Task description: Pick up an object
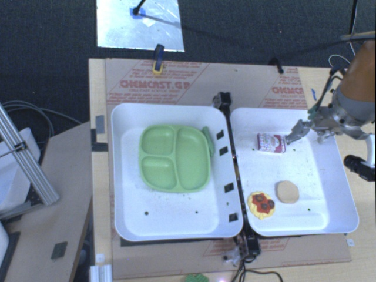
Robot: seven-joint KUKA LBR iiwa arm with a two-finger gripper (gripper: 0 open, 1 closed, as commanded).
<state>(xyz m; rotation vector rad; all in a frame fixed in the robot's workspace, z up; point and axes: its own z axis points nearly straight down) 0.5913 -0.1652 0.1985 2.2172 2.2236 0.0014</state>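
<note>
Left bin (126, 216): holds a green divided plate (175, 158).
Right bin (335, 210): holds a red-and-white packet (271, 143) near the back, a toy pizza (261, 205) and a tan disc (287, 191) near the front.
Gripper (296, 131): low at the packet's right end, apparently touching; grip state cannot be judged.
Risk: contact so near the end may push the packet away or let it slip.
</note>
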